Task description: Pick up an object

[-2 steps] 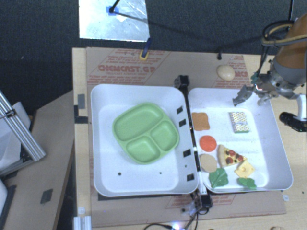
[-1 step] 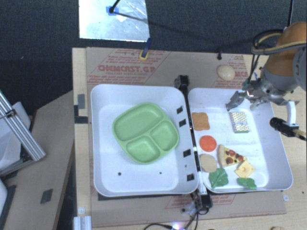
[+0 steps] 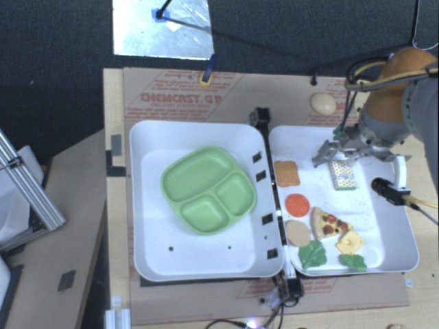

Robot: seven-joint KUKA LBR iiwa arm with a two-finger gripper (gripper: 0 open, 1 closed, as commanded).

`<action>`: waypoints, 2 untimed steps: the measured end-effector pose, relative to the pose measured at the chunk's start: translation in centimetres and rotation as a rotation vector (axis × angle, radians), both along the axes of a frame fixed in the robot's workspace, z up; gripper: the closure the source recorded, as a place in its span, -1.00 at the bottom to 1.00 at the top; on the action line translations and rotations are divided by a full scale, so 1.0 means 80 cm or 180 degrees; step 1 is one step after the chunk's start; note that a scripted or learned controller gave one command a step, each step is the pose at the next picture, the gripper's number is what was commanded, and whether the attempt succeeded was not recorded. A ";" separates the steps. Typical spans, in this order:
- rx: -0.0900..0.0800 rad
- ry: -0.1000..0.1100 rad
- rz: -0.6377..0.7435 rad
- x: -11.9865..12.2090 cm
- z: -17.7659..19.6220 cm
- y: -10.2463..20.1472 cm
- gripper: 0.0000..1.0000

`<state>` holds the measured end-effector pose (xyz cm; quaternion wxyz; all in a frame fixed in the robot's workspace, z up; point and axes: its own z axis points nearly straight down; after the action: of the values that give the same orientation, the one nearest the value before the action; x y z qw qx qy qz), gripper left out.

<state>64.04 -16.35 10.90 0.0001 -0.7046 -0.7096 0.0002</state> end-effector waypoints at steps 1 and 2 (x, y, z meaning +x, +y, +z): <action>-0.0016 -0.0031 0.0001 0.005 -0.022 -0.002 -1.00; -0.0044 -0.0083 0.0007 0.009 -0.004 -0.005 1.00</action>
<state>64.78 -16.76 10.61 -0.0141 -0.7038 -0.7102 -0.0041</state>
